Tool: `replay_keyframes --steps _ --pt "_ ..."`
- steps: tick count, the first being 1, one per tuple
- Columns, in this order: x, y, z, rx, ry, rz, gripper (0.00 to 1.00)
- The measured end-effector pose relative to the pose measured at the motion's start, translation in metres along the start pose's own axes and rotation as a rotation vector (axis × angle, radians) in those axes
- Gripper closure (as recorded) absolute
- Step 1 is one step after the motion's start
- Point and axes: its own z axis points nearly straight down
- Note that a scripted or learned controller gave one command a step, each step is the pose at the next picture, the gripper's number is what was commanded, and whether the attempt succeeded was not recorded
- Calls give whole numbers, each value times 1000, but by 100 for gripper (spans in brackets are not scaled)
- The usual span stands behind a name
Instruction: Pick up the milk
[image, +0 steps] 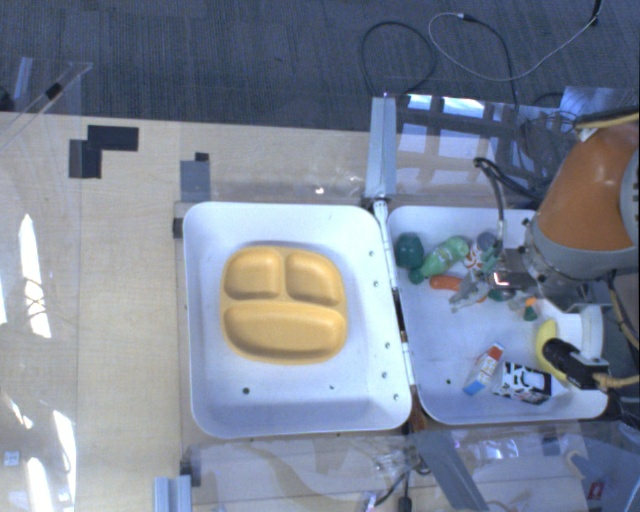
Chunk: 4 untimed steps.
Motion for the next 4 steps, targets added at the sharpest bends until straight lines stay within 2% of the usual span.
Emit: replay_keyframes --steps 1,2,3,4 --pt "-33 -39 97 -1 0 -265 0" --pt "-75 -15 -67 -6 -3 -130 0" --pt "-35 23 15 -3 -1 -394 0" --pt "-83 8 113 -10 -4 -294 0"
